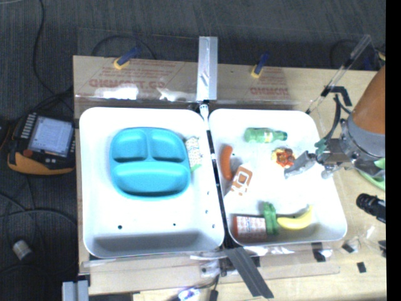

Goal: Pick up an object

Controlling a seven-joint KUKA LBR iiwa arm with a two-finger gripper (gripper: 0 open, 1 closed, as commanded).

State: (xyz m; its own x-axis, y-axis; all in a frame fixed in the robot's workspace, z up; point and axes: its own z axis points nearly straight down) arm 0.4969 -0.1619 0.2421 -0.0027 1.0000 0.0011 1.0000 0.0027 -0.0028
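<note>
The small red-and-orange toy (284, 157) lies in the right bin (326, 168), just left of the pincer (311, 166) — its fingers spread apart, nothing between them. Around it lie a green bottle (265, 135), a banana (296, 219) and a carrot (226, 160) — the left bin (100, 224) holds a blue divided tray (150, 161).

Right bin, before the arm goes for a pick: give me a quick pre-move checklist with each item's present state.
1. Gripper carries nothing: ok, nothing shows between its fingers.
2. Gripper is over the right bin: ok, at its right side.
3. Fingers are open wide enough to grasp: cannot tell.
4. A target lies close by: ok, the small red and orange object lies just left of the gripper.
5. That target stands apart from its neighbours: ok, the green bottle and banana lie apart from it.
6. Blue divided tray is out of the way: ok, it lies in the left bin.
</note>
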